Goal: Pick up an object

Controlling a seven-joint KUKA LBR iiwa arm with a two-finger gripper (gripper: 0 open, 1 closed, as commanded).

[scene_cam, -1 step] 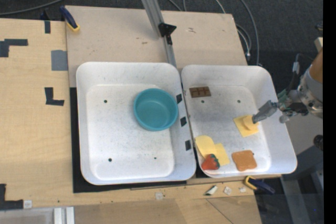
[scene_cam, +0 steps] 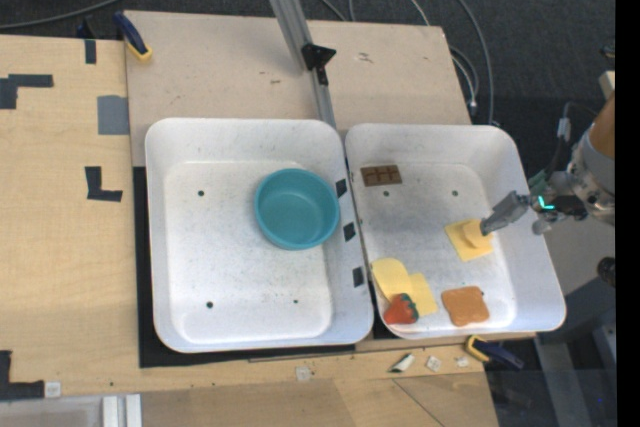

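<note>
My gripper (scene_cam: 497, 218) reaches in over the right rim of the right bin (scene_cam: 500, 147). Its tip is right beside the upper right corner of a pale yellow flat piece (scene_cam: 468, 241) on the bin floor, and I cannot tell whether it touches it. Nothing is visibly held. Toward the front of the same bin lie an orange-brown bread-like piece (scene_cam: 464, 305), a yellow piece (scene_cam: 400, 279) and a small red item (scene_cam: 400, 310) against it. A small brown waffle-like square (scene_cam: 380, 176) lies at the back left.
A teal bowl (scene_cam: 296, 207) sits upright right of centre in the left bin (scene_cam: 170, 215). A grey slanted pole (scene_cam: 285, 0) rises behind the bins. Cables run across the back. Yellow clamps sit at the bench's back left (scene_cam: 133, 35) and front right (scene_cam: 482, 348).
</note>
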